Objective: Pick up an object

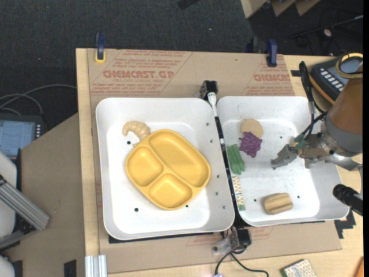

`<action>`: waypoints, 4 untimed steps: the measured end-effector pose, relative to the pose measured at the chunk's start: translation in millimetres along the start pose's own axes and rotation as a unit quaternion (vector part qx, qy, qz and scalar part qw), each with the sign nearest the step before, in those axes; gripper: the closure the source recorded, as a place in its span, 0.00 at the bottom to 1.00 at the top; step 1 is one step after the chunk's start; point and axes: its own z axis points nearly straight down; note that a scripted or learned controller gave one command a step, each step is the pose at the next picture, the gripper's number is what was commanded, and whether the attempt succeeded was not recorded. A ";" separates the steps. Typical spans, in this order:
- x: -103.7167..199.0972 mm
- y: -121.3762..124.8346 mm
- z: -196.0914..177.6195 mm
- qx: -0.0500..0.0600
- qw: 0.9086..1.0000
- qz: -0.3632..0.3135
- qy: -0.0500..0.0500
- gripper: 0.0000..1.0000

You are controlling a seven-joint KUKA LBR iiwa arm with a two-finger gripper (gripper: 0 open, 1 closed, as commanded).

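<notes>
Two white bins side by side on bench. Nearest in right bin [300,209]: bread roll [277,203] by front wall. Mid: gripper [281,158] low over bare floor on bin's right, fingers spread apart, nothing between them. Green pickle [235,158] along left wall; grapes [250,144] just beside it, cookie [251,127] touching behind. Left bin [109,172]: yellow tray [167,168], croissant [135,129] at its far-left edge.
</notes>
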 end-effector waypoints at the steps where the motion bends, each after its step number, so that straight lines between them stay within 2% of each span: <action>1: 13.4 85.3 93.5 -0.002 1.000 -0.002 -0.001 0.00; 2: 7.9 154.0 110.0 -0.003 1.000 -0.001 -0.001 0.00; 3: 7.5 153.0 97.8 -0.003 1.000 -0.001 -0.001 1.00; 4: 89.7 128.6 2.7 -0.005 1.000 -0.004 0.001 1.00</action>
